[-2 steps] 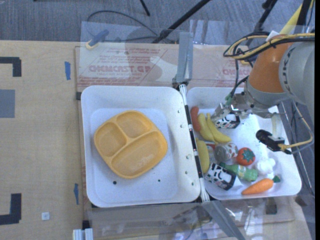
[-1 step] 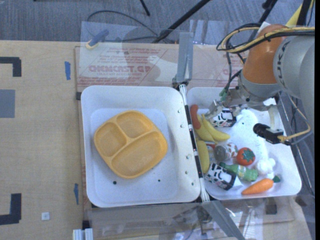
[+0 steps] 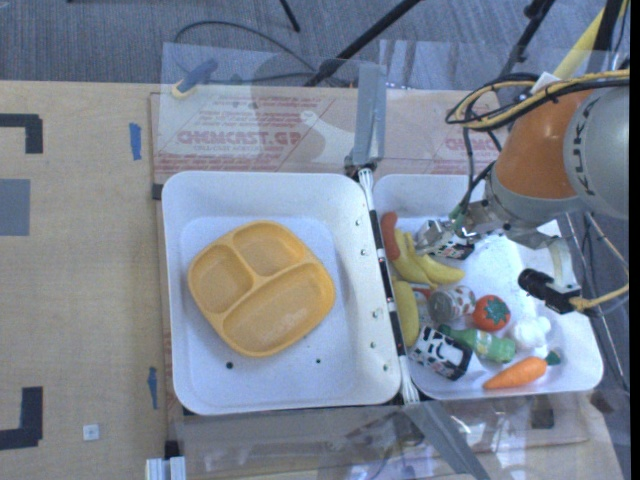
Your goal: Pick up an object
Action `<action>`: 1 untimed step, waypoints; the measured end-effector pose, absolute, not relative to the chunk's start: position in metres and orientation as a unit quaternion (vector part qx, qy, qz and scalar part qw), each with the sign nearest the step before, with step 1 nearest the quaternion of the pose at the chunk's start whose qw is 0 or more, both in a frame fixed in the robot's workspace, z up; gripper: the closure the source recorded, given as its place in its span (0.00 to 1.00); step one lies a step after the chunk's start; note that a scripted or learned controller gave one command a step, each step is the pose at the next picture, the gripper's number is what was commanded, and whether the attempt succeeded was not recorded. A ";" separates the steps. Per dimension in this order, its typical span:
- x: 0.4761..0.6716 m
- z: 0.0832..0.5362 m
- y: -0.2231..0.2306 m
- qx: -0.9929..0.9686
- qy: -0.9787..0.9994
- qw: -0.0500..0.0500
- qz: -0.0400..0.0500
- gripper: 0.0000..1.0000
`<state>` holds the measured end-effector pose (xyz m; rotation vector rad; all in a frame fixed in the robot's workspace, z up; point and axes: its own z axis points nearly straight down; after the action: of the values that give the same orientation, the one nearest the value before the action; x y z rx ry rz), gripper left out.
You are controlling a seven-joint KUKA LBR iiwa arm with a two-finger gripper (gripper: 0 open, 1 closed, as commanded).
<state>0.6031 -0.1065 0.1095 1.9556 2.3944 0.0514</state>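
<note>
- The gripper [image 3: 440,236] hangs low in the right bin [image 3: 585,373]; whether it grips anything, I cannot tell.
- Toy bananas [image 3: 425,266] lie at its six o'clock: light, stiff, slick plastic, best pinched across the middle.
- The yellow divided plate [image 3: 262,286] sits at nine o'clock.

Yellow divided plate [image 3: 262,286] in left bin [image 3: 190,198]; blue tape [image 3: 135,140] on bench.

Wooden bench [image 3: 80,298] carries two white bins side by side, touching: left bin [image 3: 190,368] far from the arm, right bin [image 3: 585,363] under it. Clear plastic sheet [image 3: 270,128] lies behind the bins. Black and blue tape marks [image 3: 25,133] sit further left.
</note>
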 end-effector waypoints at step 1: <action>0.637 0.107 -0.117 0.652 0.758 0.018 0.011 0.00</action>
<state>0.6374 -0.1173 0.1067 2.0259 2.3546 0.0329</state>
